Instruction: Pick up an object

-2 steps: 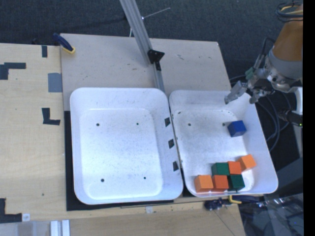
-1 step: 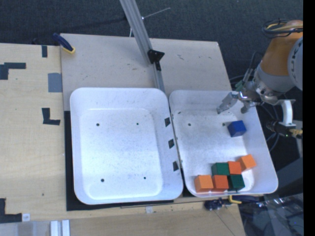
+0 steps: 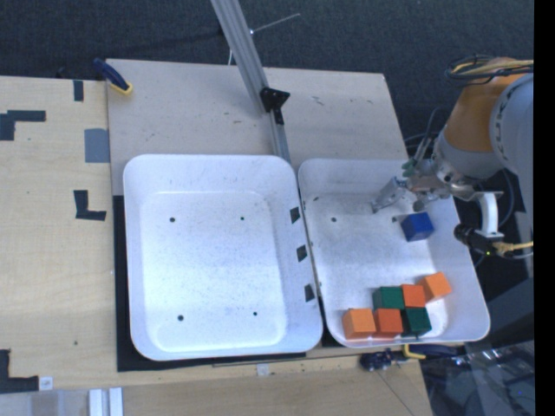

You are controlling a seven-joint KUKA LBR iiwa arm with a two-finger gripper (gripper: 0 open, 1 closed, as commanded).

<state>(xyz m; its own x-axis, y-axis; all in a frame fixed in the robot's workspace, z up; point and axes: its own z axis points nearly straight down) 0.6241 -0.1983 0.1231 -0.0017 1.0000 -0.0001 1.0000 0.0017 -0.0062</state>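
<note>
A blue cube point(image 3: 417, 226) lies on the floor of the right bin point(image 3: 347, 250), toward its upper right. My gripper point(image 3: 401, 195) hangs over the same bin, just above and left of the cube in the view. A cluster of several orange and green cubes sits in the bin's front right corner, among them an orange cube point(image 3: 358, 321), a green cube point(image 3: 389, 298) and another orange cube point(image 3: 437, 285). Nothing shows held in the gripper.
The left bin point(image 3: 139, 232) stands beside the right one. A slanted metal rail point(image 3: 247, 55) runs down to the gap between the bins. A blue and yellow tool point(image 3: 113, 75) lies at the bench's far left corner. Cables hang by the arm point(image 3: 486, 120).
</note>
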